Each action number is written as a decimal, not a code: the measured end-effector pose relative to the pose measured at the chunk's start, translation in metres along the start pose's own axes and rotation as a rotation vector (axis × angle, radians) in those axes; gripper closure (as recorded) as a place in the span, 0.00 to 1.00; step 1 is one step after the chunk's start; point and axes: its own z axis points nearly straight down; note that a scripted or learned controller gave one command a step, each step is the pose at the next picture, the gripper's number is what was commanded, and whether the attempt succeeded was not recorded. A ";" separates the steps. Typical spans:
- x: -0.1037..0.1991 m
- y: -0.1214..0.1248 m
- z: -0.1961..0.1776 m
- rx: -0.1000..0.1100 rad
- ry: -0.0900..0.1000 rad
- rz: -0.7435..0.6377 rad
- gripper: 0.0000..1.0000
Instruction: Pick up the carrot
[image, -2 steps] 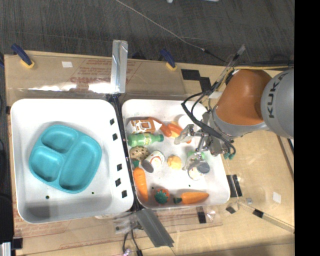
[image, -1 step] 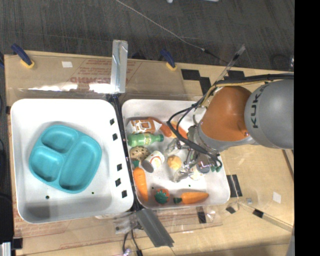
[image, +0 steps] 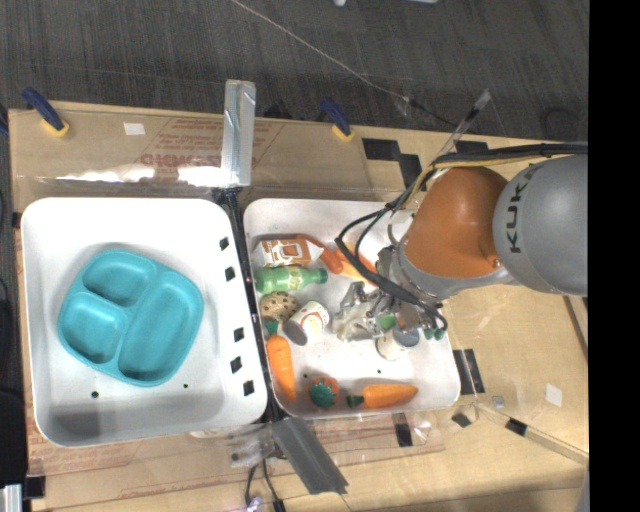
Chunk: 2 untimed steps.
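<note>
Because the arm (image: 500, 230) reaches in from the right and bends down over the right bin (image: 440, 365), its hand (image: 365, 312) sits low among the clutter near the middle of that bin — whether it is wide or narrow I cannot tell, since metal parts and toys blur together there, and nothing can be seen held in it. Just left of the hand lies a small white cup (image: 310, 320) on its side, and beyond it, toward the bin's left wall, a cookie (image: 278, 305), a green bottle (image: 290, 279) and a brown-and-white carton (image: 290, 250) are crowded toward the far left corner. Orange pieces are several: one carrot (image: 281, 366) lies along the left wall toward the near corner, another orange carrot-like piece (image: 388, 395) rests against the near wall, with a strawberry (image: 322, 390) between them, and a small orange bit (image: 333, 263) sits by the carton. The hand is apart from all of these, so the grasp looks not yet made — likely it must shift toward a wall, where the rim could crowd the approach. The left bin (image: 50, 300) carries just a teal divided plate (image: 130, 315), well apart from the work.
</note>
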 end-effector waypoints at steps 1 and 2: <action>-0.012 0.022 -0.078 0.002 -0.002 -0.238 1.00; 0.007 -0.012 -0.050 -0.002 0.004 -0.592 1.00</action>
